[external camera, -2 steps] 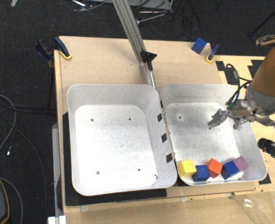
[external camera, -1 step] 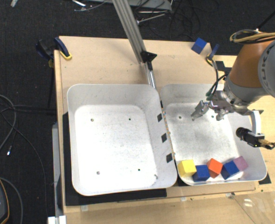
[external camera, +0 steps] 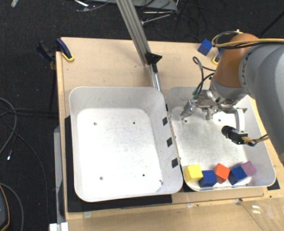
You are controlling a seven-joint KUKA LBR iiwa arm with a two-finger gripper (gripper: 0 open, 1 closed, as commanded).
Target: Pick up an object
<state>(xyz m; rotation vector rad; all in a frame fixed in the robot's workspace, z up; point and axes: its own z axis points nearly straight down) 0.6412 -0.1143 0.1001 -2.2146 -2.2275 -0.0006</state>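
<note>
My gripper (external camera: 198,110) hangs over the upper middle of the right bin (external camera: 200,143), below the arm's orange band (external camera: 232,57). Several small blocks lie in a row along the bin's near edge: a yellow block (external camera: 193,172), a blue block (external camera: 208,178), an orange block (external camera: 222,172), a second blue block (external camera: 237,174) and a purple block (external camera: 249,168). The gripper is well apart from them, toward the bin's far side, and nothing shows beneath it but bare bin floor.
The left bin (external camera: 118,143) sits beside the right one. A slanted metal rod (external camera: 135,28) crosses the bench's far edge. Another blue block (external camera: 205,46) lies on the bench behind the arm. A black cable connector (external camera: 232,134) hangs by the wrist.
</note>
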